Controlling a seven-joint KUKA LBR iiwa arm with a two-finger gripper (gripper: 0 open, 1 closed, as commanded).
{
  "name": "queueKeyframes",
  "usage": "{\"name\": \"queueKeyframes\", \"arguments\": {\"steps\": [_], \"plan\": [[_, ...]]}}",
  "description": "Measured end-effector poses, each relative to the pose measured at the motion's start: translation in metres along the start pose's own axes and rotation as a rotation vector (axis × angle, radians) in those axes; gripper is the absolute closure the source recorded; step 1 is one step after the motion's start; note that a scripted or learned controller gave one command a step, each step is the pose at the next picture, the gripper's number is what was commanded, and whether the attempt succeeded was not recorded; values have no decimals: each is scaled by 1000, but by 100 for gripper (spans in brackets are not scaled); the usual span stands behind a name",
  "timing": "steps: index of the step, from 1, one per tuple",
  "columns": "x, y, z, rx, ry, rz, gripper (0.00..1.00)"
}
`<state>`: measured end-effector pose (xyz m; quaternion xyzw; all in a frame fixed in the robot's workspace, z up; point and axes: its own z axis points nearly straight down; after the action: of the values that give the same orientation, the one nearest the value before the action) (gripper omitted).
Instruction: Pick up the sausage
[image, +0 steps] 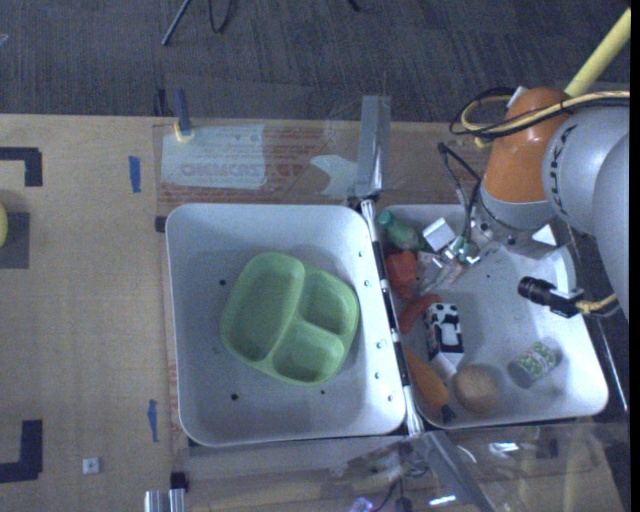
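Pale wooden table (80, 330) marked with blue tape strips (134, 172) and black corner marks (24, 166); dark grey carpet floor (300, 50) beyond it.

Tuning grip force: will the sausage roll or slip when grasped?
The sausage looks long and rounded, so it would probably roll if nudged sideways. It lies close between the bin wall and the cow toy, which may check rolling but crowd a grasp. Its surface looks smooth, possibly slippery.
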<state>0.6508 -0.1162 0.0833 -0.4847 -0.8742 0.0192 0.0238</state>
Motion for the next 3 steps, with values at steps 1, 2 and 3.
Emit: {"name": "queueKeyframes", "arguments": {"steps": [1, 2, 3], "plan": [[0, 0, 0, 0, 0, -1, 0], [0, 0, 0, 0, 0, -1, 0], [0, 1, 0, -2, 3, 17, 0]]}}
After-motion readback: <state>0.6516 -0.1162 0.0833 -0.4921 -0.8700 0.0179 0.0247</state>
